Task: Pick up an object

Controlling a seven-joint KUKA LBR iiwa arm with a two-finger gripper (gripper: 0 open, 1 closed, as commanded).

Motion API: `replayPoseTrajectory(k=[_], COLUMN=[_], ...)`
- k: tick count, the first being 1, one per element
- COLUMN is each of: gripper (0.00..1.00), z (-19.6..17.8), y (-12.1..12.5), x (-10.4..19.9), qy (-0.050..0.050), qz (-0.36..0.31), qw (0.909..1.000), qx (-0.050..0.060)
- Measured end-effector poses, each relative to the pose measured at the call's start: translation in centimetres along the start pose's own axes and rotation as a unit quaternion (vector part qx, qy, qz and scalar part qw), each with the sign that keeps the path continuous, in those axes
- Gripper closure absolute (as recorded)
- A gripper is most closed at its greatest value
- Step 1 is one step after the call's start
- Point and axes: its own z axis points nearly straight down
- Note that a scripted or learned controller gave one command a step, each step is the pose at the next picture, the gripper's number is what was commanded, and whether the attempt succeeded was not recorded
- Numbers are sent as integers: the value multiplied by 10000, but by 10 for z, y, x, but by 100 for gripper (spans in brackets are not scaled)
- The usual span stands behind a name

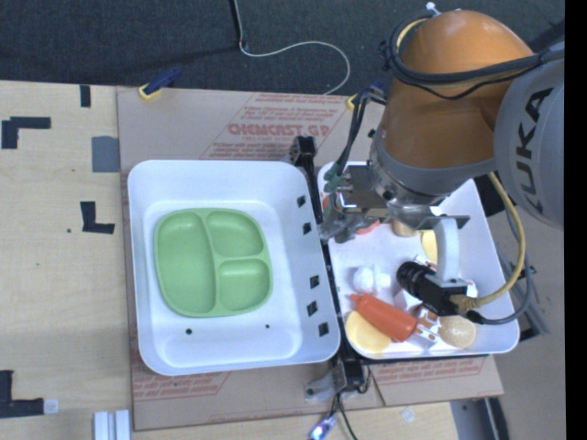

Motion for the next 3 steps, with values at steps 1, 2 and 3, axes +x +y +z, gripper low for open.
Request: replayPoseTrajectory(k=[1, 2, 3], gripper=[100, 100, 100], z=[-91, -181, -106], y=[1, 1, 0], x=[-54, 13, 69], qy=[-6, 8, -12], qz=[35, -22, -14], qw=[10000, 10000, 10000], qx=[-46, -42, 45])
